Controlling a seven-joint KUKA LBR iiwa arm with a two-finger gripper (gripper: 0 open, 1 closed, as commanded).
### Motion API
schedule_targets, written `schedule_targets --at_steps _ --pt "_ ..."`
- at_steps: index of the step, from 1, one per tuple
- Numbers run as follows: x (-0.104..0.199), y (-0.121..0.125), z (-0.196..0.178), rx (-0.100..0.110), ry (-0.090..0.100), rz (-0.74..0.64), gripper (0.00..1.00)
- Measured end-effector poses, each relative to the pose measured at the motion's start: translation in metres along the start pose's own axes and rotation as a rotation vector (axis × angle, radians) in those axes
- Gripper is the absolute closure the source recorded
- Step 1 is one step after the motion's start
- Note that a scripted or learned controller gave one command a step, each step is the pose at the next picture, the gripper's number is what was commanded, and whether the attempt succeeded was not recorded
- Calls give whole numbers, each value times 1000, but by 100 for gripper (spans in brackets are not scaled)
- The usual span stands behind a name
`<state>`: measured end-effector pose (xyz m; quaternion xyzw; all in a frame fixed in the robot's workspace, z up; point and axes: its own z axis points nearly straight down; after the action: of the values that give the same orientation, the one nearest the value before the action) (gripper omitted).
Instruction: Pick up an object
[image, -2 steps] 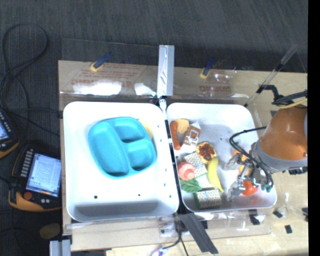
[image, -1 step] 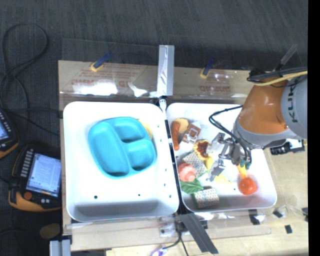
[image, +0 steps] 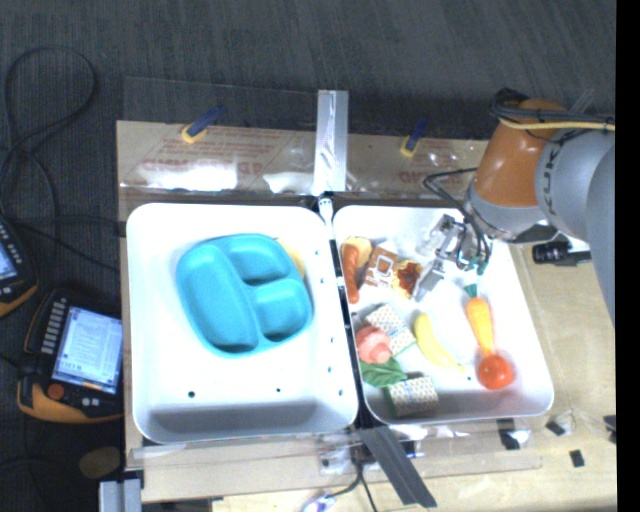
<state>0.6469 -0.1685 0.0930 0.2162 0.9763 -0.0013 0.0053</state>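
The arm (image: 540, 180) is reaching in from the right, its orange band sitting over the far right corner of the right bin (image: 530, 330). The pincer (image: 440, 262) is hanging low over the upper middle of that bin. Its fingers are showing a slight gap, but whether anything is between them I cannot tell.

Just left of the pincer, a brown-and-white packet (image: 388, 272) is lying flat, with an orange-red sausage-like piece (image: 352, 262) beside it against the divider. These two are crowding the pincer's left side.

Right of the pincer, a carrot (image: 480, 320) is lying lengthwise, and a tomato (image: 495, 372) is sitting just past its near end. A banana (image: 433, 340) is lying in the bin's middle. Near the left wall, a pink round item (image: 374, 346), a checked white block (image: 390, 320), a green leaf (image: 383, 374) and a grey patterned block (image: 412, 396) are bunching together.

The left bin (image: 160, 400) is holding a blue divided tray (image: 243, 290), with a sliver of yellow showing at its right edge.

On the floor left of the desk (image: 570, 300), a handheld pendant (image: 70, 355) is lying with its screen lit.
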Motion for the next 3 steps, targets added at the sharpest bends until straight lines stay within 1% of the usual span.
schedule_targets --at_steps 1,2,3 --pt "6 26 1 1 -3 410 0" --pt "20 30 -23 6 4 466 0" --pt "83 -1 1 -3 -6 757 0"
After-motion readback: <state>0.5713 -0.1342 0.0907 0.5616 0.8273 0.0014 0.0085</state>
